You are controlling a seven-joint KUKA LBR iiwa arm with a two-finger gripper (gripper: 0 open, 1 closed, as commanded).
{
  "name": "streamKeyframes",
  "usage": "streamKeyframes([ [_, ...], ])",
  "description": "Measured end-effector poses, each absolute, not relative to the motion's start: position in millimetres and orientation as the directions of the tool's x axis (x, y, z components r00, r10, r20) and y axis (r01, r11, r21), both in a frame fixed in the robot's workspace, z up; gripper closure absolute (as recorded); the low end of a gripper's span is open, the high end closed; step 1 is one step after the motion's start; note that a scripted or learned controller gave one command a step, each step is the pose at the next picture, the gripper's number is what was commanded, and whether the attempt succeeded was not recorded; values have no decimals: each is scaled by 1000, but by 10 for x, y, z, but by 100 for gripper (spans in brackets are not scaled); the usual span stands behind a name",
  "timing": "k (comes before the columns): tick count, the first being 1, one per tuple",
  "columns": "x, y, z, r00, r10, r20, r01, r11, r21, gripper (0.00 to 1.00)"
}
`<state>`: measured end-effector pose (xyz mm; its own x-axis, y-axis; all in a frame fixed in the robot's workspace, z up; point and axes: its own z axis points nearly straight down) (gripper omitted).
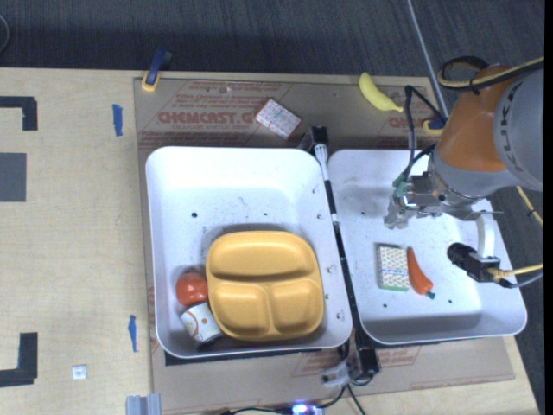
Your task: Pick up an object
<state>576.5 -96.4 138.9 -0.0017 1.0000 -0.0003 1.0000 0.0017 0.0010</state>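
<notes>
Hovering over the bin on the view's right (367,175), gripper (399,213) sits near that bin's back-left part, w/ the grey-and-orange arm (473,137) coming in from the right edge. Can't tell whether gripper is spread or pressed together; seen from above, its tip is too small and cluttered to read.

Pickable things in this bin: a patterned pad (393,268), flat on the floor, approx. mid-bin, and an orange carrot (419,272) just beside the pad on its right, lying at a slant. Both are nearer the front than the gripper and apart from it.

Bin on the view's left (173,197) holds a yellow compartment tray (263,284), filling most of its front half. A red-orange ball (191,288) touches the tray's left edge; a small white-and-orange item (201,322) lies just in front of the ball.

Outside the bins, on the cardboard behind: a yellow banana-shaped piece (378,93) and a small patterned card (276,118).
</notes>
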Motion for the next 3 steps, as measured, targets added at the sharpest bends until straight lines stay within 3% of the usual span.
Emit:
streamKeyframes([
  [1, 5764, -963, 1387, -2, 1000, 0, 1000, 2, 0, 0],
  [2, 5115, -942, 896, -1, 1000, -5, 1000, 1, 19, 0],
  [3, 5110, -942, 984, 0, 1000, -4, 1000, 0, 16, 100],
])
